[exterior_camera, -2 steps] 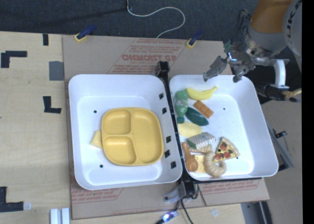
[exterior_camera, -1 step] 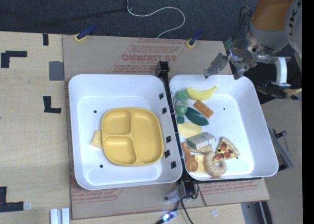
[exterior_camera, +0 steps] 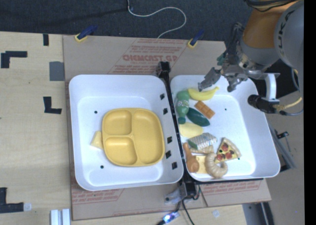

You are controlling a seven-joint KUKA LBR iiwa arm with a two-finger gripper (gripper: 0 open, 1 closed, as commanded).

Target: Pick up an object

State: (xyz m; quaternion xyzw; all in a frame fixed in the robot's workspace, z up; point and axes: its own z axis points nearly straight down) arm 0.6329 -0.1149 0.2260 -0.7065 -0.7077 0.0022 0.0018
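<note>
Yellow tray (exterior_camera: 133,136): sits in the left bin (exterior_camera: 81,91), 3 compartments bare, likely waiting to receive what gets picked
Right bin (exterior_camera: 256,162): toy food crowded against its left wall, so a grasp there has little room beside each piece
Banana (exterior_camera: 203,93): topmost of the pile, near the bin's back edge, directly under the hand (probably the target)
Hand (exterior_camera: 220,81): hovers over the banana, fingers spread wide, nothing between them
Pizza slice (exterior_camera: 228,150): lies apart at the front, easier to reach
Worktop (exterior_camera: 29,135): carries both bins side by side
</note>
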